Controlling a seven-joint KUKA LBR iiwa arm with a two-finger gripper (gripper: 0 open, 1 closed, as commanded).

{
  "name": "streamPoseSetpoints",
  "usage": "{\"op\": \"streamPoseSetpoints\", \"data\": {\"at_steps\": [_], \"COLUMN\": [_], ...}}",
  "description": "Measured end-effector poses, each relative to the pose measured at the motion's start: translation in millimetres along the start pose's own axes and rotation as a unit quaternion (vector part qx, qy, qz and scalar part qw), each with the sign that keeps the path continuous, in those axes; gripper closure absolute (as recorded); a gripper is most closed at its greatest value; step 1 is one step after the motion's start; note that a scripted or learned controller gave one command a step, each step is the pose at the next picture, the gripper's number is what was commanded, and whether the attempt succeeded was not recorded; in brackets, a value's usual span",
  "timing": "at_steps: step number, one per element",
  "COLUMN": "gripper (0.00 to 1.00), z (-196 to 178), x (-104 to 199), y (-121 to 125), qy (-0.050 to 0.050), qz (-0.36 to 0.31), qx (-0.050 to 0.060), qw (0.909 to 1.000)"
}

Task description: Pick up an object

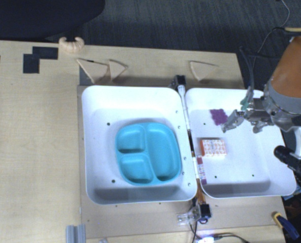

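A small purple object (218, 116) lies in the right bin (271, 186), near its far left part. A little box with a red and white pattern (213, 148) rests closer to the front, by the bin's left wall. My gripper (243, 125) hangs over the right bin, just right of the purple object and above and to the right of the box. Its two fingers stand apart, open, with nothing between them. The grey arm with its orange band (294, 65) comes in from the right.
The left bin (97, 135) holds a blue divided plate (147, 153). A black divider runs between the two bins. Cables and a small connector lie at the bench's front edge, and wooden wedges stand behind the bins.
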State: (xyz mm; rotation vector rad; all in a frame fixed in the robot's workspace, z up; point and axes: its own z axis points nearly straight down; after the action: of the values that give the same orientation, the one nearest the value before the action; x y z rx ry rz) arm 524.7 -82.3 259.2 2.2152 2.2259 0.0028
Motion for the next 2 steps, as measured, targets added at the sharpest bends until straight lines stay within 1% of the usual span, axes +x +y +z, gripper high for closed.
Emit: {"op": "streamPoseSetpoints", "data": {"at_steps": [1, 2], "gripper": [0.00, 0.00], "z": [107.4, 169.4], "x": [-41.8, -54.3], "y": [2.9, 10.9], "qy": [0.000, 0.002], "qz": [0.002, 0.001], "qx": [0.001, -0.003], "qw": [1.0000, 1.0000]}}
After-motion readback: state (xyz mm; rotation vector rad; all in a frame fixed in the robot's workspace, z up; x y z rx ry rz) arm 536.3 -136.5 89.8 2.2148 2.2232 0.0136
